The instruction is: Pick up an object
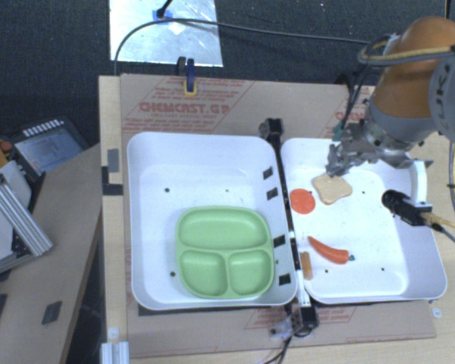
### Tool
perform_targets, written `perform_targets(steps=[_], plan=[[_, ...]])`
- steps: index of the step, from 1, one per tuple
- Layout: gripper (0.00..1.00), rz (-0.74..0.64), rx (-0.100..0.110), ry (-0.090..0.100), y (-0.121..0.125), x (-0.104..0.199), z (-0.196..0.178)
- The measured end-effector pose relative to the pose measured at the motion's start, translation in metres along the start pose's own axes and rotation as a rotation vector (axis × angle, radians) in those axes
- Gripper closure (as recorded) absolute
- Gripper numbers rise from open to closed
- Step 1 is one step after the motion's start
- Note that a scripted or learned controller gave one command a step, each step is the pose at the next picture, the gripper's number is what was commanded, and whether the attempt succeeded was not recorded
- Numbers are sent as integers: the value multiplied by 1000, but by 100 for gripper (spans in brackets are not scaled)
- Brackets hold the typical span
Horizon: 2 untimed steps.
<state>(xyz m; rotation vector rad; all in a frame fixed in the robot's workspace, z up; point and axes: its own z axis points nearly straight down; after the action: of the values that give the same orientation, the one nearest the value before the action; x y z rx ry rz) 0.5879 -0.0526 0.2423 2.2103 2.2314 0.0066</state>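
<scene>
Nearest the lens, along the right bin's (425, 279) front edge: red chili pepper (330, 250), small sausage piece (305, 265) by the divider. Task not yet done, by the look of it; nothing lifted. Likely target: toast slice (332, 189), near the bin's back edge, flat on the floor. Gripper (340, 162) right above its back corner, perhaps touching; opening impossible to tell. Beside it, tomato slice (302, 202). Left bin (148, 203): green divided plate (224, 250).

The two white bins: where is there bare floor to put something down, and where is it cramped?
Left bin: bare floor behind the green tray. Right bin: bare between the chili and its right wall. Crowded: the right bin's far left, where the hand hangs over the bread slice beside the tomato slice.
</scene>
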Motion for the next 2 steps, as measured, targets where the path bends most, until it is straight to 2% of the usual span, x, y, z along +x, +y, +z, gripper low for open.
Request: perform_targets(steps=[2], plan=[[100,1,2,-1,15,99,20]])
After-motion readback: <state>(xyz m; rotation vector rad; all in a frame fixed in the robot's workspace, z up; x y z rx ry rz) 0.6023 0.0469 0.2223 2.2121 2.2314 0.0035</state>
